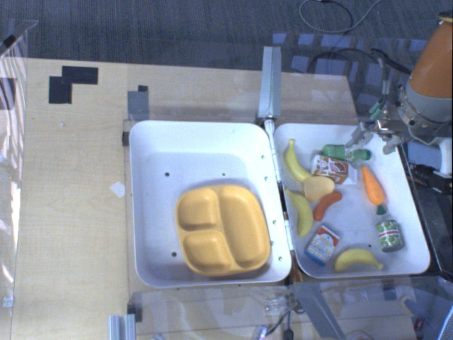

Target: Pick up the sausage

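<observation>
Glossy white bin (417, 253) — curved, smooth sausage (327, 205)

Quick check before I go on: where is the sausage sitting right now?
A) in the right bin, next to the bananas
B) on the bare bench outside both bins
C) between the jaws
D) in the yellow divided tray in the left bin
A: the sausage lies on the floor of the right bin, beside a banana, while the gripper is over the bin's far edge, apart from it.
</observation>
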Available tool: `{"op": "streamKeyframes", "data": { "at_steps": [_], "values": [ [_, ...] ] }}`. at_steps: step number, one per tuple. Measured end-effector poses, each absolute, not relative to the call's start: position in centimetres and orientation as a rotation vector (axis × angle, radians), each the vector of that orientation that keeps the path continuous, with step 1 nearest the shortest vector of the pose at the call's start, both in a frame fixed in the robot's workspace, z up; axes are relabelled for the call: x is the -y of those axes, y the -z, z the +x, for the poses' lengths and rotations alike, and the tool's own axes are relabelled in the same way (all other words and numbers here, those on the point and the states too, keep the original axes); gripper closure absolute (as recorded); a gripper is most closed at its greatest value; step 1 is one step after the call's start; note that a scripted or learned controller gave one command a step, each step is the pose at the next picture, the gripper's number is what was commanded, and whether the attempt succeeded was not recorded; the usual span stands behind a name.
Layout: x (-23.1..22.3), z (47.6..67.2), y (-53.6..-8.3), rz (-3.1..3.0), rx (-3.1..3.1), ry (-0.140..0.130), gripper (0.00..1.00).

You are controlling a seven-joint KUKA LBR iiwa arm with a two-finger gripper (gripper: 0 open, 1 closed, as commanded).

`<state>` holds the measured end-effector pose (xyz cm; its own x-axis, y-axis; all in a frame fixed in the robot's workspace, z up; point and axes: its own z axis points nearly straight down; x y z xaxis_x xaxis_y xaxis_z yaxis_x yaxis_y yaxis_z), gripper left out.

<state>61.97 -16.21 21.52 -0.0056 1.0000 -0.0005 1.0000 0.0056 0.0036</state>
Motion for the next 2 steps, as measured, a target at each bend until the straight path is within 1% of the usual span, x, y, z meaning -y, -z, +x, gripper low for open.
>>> {"op": "streamKeyframes", "data": {
  "at_steps": [1, 2],
  "values": [
    [10.5, 59.1, -11.8, 1.877, -2.483, -0.024, 0.00],
    [10.7, 57.0, -10.6, 1.851, -2.486, -0.035, 0.00]
  ]
}}
